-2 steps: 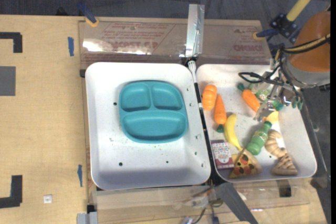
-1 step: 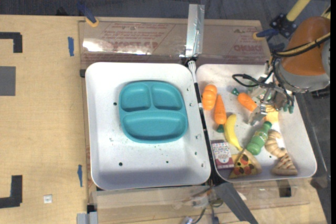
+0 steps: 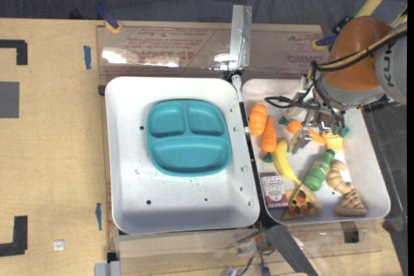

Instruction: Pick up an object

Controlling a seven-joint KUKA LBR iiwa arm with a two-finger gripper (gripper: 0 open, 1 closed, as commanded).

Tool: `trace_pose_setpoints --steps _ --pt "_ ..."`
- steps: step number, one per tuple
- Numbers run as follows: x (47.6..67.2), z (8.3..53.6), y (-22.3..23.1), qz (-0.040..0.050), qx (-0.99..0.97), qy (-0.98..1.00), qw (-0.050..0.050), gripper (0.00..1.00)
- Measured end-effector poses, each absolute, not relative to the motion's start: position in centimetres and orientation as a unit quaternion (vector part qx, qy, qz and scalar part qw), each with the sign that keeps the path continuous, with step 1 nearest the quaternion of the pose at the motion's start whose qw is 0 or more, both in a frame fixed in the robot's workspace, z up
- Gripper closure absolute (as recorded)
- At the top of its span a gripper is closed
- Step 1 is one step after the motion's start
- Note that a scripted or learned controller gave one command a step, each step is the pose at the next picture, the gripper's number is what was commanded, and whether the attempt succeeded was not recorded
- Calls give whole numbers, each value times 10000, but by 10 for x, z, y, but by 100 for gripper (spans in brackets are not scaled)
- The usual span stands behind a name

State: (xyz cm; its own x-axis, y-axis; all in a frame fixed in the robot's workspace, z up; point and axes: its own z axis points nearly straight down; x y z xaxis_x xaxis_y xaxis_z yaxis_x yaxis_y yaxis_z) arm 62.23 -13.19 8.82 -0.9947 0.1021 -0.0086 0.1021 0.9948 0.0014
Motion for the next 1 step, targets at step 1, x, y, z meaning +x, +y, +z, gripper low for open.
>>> trace_pose_setpoints --steps 1 --pt "626 103 -132 -4 510 9986 113 100"
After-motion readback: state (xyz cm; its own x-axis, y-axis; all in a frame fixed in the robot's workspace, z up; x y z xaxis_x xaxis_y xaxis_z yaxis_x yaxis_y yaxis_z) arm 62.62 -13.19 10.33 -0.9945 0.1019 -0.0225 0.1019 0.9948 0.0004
